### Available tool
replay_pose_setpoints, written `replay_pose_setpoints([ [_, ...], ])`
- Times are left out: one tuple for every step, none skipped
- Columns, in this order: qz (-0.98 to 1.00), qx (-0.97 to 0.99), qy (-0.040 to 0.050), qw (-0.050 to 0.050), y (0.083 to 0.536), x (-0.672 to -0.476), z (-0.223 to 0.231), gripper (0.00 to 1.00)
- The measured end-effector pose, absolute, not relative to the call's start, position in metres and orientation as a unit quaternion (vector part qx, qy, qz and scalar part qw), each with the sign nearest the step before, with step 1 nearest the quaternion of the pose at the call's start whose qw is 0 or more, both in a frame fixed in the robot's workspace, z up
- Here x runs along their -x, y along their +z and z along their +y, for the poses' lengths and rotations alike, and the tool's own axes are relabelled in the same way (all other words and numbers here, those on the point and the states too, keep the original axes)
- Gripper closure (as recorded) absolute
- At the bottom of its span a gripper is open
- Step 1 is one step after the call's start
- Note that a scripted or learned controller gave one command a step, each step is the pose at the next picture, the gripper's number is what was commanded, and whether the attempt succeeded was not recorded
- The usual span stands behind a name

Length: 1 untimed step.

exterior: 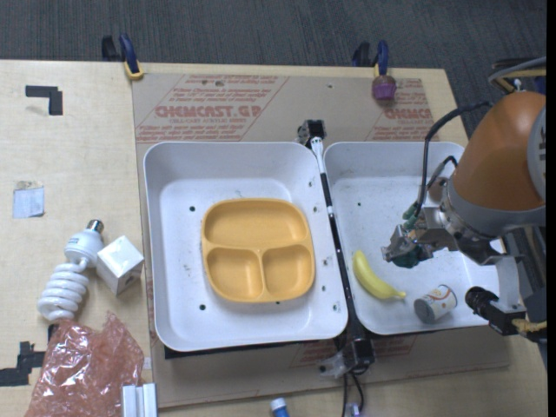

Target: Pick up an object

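Banana (376, 278) beside tool (405, 248)

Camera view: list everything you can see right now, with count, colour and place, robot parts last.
Bins: 2, white, side by side on the bench.
Divided plate: 1, yellow, three compartments, in the left bin.
Banana: 1, yellow, in the right bin near its left wall.
Small cup: 1, grey and white, on its side near the right bin's front edge.
Light bulb: 1, white spiral, on the bench left of the bins.
Small box: 1, white, beside the bulb.
Plastic wrap: 1, pinkish, crumpled, at the front left corner.
Clamps: 2, blue, on the board's far edge.
Arm: 1, grey with orange band, from the right.
Hand: 1, dark, low over the right bin, right of the banana.
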<state>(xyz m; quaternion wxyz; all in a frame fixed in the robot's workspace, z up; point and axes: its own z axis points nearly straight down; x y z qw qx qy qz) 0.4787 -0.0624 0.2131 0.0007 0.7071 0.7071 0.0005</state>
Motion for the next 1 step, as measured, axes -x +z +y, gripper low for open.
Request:
replay_pose_setpoints([
  [0.707, -0.707, 0.0004, 0.000, 0.2124, -0.4785, -0.0629, 1.00],
])
